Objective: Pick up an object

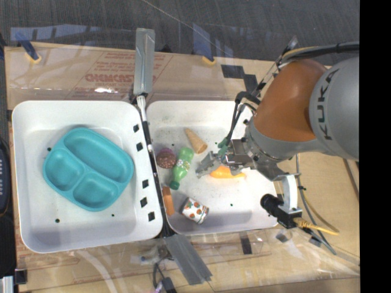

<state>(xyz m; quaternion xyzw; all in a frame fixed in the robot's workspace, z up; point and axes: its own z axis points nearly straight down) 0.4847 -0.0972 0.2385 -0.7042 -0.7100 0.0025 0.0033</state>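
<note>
**Partly hidden and cut off**

The orange object (223, 173) lies partly under the gripper (211, 162), its shape unclear. The arm (317, 108) is cut off at the right edge. The gripper's finger state is unreadable.

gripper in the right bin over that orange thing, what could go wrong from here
1. The gripper sits low beside the orange piece, which is partly hidden under the wrist; the fingers may push it aside rather than close on it.
2. The green bottle and the cone lie close by, so a sideways move could knock them.
3. The orange piece looks small and flat on the right bin floor, so a grasp might slip off.
</note>
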